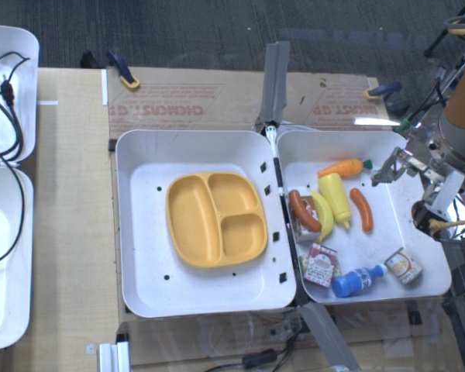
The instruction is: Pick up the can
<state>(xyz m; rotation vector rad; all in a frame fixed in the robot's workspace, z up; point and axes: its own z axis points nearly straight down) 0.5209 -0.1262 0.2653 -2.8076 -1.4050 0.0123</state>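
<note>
The can (404, 266) lies on its side in the right bin (387, 141), toward the viewer from the gripper (393, 166) and slightly to the right of it, well apart, near the bin's front right corner. Its long axis runs on a slant, roughly from upper left to lower right in the view, with one round end turned toward the bottle (357, 280) just beside it. The gripper hangs over the far right part of the bin with nothing in it; I cannot tell its state at this size. Between gripper and can the bin floor is bare, so the path looks clear; the red sausage (361, 208) lies off to the left of that line. The can is a short cylinder with a pale printed label and likely hard, smooth and prone to roll, so a grasp across its axis seems the sound choice. The bottle is blue glossy plastic, and the bin is shallow, white and smooth.
</note>
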